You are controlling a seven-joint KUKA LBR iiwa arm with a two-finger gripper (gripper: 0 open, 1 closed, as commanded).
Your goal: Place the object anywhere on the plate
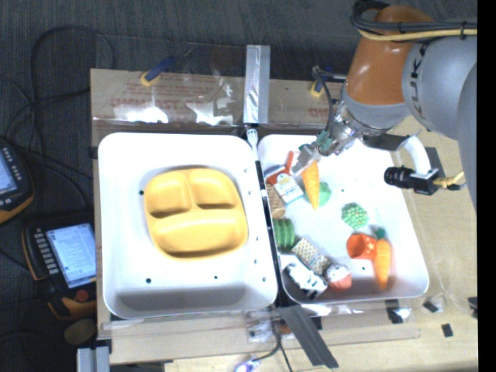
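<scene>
My gripper [324,147] hung over the far-left part of the right bin [403,273], and I cannot tell from this view how it was set. Just below and left of it an orange carrot [311,184] stood tilted, its tip pointing toward the near side; whether I was actually grasping it I cannot tell. A small white and blue carton [287,187] lay just beside the carrot on its left, with a red piece [288,163] just beyond it. A green knobbly item [355,215] sat well to the right of the carrot. Nearer the front were a red item [359,246] touching a 2nd carrot [382,259], a patterned packet [308,249], a green vegetable [284,232] by the bin's left wall, and a black and white toy [305,279] at the near edge. The yellow plate [196,211], with 3 compartments, lay in the middle of the left bin [124,285] on the tabletop [108,84], well apart from the carrot.
</scene>
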